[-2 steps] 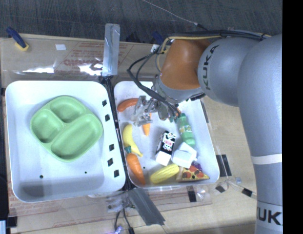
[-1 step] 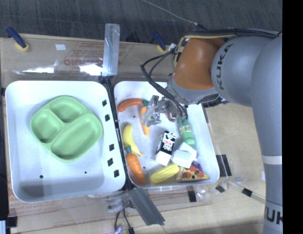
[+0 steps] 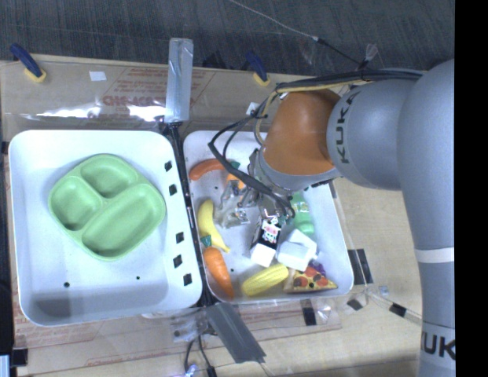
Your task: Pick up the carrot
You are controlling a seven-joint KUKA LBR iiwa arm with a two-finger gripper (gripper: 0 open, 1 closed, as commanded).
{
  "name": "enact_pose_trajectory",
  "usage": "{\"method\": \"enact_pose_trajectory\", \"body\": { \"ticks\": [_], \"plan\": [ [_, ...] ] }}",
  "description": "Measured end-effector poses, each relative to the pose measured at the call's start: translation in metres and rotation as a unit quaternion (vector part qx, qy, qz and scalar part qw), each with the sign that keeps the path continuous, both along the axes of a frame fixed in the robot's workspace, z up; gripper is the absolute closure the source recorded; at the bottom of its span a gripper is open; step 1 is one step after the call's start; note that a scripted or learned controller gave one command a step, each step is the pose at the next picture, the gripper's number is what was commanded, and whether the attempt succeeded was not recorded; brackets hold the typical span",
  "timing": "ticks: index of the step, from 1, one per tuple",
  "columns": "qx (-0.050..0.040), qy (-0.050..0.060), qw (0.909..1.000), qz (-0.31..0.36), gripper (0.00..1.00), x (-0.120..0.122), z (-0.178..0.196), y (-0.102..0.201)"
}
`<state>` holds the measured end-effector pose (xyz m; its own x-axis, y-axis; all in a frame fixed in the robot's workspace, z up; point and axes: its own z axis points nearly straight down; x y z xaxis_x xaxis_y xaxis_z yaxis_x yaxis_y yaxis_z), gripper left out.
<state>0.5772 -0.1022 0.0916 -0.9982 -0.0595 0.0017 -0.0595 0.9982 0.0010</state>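
An orange carrot-like piece (image 3: 218,272) lies in the right bin (image 3: 338,234) against its left wall near the front corner. A second orange piece (image 3: 205,168) with a bit of green at its end lies at the bin's back left. My gripper (image 3: 239,207) hangs low over the middle of this bin, under the orange wrist band (image 3: 300,136). It is between the two orange pieces and just right of a banana (image 3: 206,223). The wrist and cables hide part of it, and nothing orange shows at its tip.
The right bin also holds a yellow corn cob (image 3: 265,280), a pizza slice (image 3: 311,280), a white block (image 3: 295,251), a green item (image 3: 304,221) and a small black-and-white box (image 3: 269,232). The left bin (image 3: 39,289) holds a green divided plate (image 3: 108,203).
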Motion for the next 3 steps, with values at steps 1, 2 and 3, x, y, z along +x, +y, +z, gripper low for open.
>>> {"method": "enact_pose_trajectory", "body": {
  "ticks": [1,2,3],
  "plan": [
    [-0.0002,-0.001,1.0000,0.000,0.00,0.000,0.001,0.000],
    [-0.0005,-0.002,1.0000,-0.002,0.00,0.049,0.002,0.010],
    [-0.0009,-0.004,1.0000,0.000,1.00,0.050,0.013,0.011]
  ]
}}
